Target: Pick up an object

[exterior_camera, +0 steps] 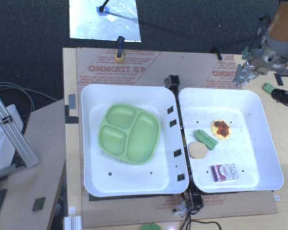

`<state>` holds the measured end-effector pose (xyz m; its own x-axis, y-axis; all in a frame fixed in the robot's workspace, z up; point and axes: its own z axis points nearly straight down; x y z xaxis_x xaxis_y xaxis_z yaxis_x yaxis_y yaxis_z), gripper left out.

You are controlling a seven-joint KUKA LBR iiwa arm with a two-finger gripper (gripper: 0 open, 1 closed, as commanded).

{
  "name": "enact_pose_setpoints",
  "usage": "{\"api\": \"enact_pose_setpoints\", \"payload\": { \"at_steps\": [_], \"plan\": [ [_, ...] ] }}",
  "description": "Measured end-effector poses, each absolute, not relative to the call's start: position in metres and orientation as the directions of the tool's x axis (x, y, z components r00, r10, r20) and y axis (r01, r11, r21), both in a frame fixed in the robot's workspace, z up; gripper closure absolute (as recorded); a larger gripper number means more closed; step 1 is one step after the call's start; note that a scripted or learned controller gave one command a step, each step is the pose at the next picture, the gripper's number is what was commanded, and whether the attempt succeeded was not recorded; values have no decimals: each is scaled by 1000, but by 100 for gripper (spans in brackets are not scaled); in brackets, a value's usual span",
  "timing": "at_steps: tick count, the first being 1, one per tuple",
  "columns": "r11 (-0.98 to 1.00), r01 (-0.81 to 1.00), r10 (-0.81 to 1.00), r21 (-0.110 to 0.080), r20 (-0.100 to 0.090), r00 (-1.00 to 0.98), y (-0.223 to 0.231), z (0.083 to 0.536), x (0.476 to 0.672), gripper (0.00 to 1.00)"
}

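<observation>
- Dark carpet surrounds a wooden bench [134, 63] with red lettering, seen from the single overhead camera, and two shallow white bins sit side by side on it
- At the upper right corner the arm [283, 25], grey with an orange band, ends in the gripper [243, 75], which hangs above the bench just outside the far rim of the right bin [264, 128]; whether it is spread or pressed together I cannot tell, and nothing is seen pinched in it
- Below and slightly left of the gripper, inside the right bin, lies a small yellow and red toy [221, 129]
- Further down and left of that are a green toy [205, 139] and a tan disc [198, 150] touching it
- Nearest the camera in that bin, well below the gripper, lies a small red and white packet [224, 172]
- Far to the gripper's left, the left bin [93, 176] holds a light green divided plate [129, 133]
- A shiny metal sheet [104, 13] lies on the carpet beyond the bench
</observation>
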<state>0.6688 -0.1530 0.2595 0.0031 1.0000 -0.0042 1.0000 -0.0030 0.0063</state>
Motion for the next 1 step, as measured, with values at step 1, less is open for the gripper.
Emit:
{"api": "enact_pose_setpoints", "payload": {
  "at_steps": [1],
  "plan": [
    [7,1000,1000,0,1,-7,-101,217,669,100]
  ]
}}
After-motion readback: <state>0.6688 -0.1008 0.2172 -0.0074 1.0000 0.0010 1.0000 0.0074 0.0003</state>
